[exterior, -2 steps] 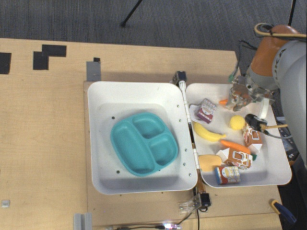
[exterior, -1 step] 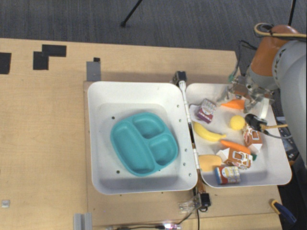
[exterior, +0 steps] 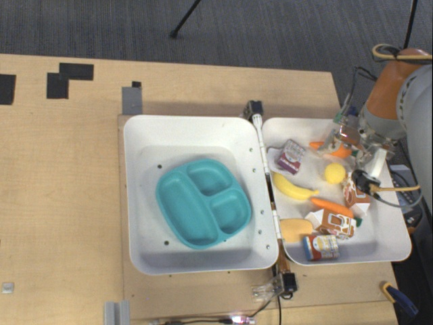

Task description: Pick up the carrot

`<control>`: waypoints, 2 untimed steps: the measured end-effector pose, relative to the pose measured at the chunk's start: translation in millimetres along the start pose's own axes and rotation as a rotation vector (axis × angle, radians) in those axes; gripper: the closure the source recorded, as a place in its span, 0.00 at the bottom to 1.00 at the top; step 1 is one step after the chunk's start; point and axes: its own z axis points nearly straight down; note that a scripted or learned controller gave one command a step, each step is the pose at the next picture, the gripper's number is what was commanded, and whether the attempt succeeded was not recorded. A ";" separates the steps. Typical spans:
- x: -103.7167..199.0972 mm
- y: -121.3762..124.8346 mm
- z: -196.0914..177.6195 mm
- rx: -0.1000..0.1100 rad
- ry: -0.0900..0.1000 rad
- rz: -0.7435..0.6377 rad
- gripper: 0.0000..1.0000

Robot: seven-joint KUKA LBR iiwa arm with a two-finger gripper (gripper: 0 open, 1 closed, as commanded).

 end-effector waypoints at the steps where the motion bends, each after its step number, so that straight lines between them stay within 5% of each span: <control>1: 1.1 0.9 -11.1 -0.002 0.000 -0.005 1.00; 2: 1.2 0.8 -10.9 -0.002 0.000 -0.005 0.00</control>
